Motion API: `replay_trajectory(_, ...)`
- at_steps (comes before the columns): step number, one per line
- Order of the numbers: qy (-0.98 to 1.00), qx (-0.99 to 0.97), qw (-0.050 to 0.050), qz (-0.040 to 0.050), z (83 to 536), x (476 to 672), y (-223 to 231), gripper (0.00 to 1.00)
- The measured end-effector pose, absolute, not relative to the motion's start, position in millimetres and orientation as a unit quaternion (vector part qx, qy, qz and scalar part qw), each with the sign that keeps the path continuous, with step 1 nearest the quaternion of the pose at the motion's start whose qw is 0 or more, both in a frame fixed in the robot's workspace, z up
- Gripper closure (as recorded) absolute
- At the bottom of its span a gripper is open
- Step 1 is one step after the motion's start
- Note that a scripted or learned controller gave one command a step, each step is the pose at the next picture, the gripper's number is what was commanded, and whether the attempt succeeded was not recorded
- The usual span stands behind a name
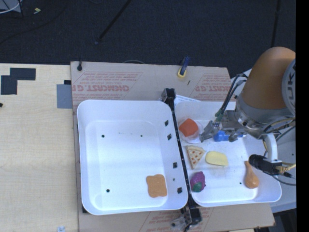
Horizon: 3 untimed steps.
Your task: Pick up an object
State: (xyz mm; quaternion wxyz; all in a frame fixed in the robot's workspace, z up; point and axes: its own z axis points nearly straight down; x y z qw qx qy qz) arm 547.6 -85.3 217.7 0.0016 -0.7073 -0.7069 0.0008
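My gripper (pixel 216 132) hangs low over the back middle of the right bin (pixel 270 195). A small blue object (pixel 221 137) shows right at the gripper's tip; whether it is gripped I cannot tell. Left of the gripper lies a red-orange block (pixel 189 127). In front of it are a pizza-slice toy (pixel 195 155) and a yellow piece (pixel 217 158). A purple toy (pixel 197 181) rests at the front left of this bin, and a tan pear-shaped toy (pixel 250 177) at the front right.
The left bin (pixel 91 129) holds an orange toast-like piece (pixel 156 185) near its front right corner. A black divider rail (pixel 175 144) runs between the bins. The arm's grey and orange body (pixel 270 81) looms over the right bin's back right.
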Motion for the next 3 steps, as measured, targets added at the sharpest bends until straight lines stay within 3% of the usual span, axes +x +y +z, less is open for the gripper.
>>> replay_trajectory(1, -0.707, -0.708, 0.000, -0.0001, 85.1, 545.1, -95.9, 0.00)
replay_trajectory(2, -0.704, -0.710, 0.001, -0.0002, 98.4, 545.2, -97.7, 1.00)
replay_trajectory(3, -0.709, -0.705, -0.003, -0.0047, 193.1, 603.8, -34.7, 1.00)
